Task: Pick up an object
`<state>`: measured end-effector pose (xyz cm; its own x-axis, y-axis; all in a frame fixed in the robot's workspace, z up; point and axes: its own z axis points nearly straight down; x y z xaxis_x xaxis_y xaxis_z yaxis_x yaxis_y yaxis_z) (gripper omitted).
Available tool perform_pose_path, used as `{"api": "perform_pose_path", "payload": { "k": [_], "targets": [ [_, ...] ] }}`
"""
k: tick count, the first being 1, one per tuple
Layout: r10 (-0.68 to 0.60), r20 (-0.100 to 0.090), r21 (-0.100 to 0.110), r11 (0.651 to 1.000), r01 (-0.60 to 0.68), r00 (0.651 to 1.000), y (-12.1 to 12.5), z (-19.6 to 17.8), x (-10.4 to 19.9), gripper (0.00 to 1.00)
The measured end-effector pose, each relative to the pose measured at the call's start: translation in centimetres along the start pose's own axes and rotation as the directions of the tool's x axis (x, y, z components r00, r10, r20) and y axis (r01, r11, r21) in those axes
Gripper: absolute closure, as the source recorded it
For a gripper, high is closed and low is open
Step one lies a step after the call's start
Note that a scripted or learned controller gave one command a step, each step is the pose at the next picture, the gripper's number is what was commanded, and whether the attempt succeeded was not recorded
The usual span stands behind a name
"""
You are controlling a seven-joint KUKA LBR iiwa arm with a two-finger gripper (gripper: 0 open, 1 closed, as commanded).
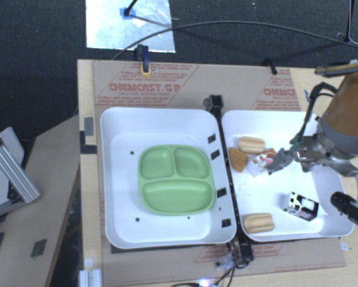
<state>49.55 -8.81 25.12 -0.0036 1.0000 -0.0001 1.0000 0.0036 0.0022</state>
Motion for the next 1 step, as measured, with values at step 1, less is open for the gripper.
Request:
{"api": "perform_pose_path", "payload": {
  "k": [1],
  "targets": [
    [0.002,-0.001,0.005,1.0,-0.002,1.0,-0.03,5.42,1.08,0.0]
  ]
}}
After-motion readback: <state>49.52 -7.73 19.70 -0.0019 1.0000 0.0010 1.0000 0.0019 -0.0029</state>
